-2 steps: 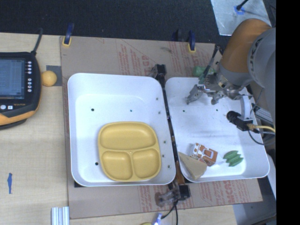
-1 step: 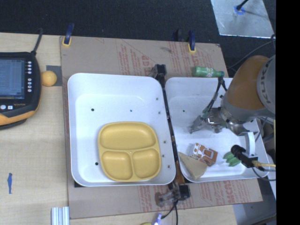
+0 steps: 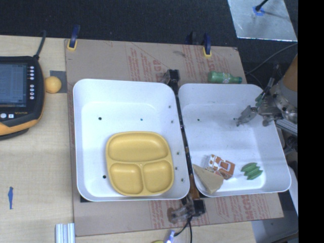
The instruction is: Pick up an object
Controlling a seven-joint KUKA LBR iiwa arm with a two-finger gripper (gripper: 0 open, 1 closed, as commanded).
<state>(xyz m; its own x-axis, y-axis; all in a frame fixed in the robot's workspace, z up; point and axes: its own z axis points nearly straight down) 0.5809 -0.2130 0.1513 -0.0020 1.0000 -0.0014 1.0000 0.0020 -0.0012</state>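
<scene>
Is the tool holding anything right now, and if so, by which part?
Nothing is held. The tool hangs over bare floor in the right white bin, apart from the green leafy piece.

Wooden bench (image 3: 30, 166) carries cardboard sheet (image 3: 126, 59); on sheet, two white bins: right bin (image 3: 228, 103) under gripper (image 3: 245, 116), left bin (image 3: 101, 97) well left of it; green bottle (image 3: 224, 77) just behind gripper; teach pendant (image 3: 17, 95), yellow ball (image 3: 52, 84) far left

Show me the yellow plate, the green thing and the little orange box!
yellow plate (image 3: 138, 163): camera view, middle of the divided tray, left bin.
green thing (image 3: 251, 170): camera view, its middle, right bin.
little orange box (image 3: 219, 165): camera view, its top face.
</scene>
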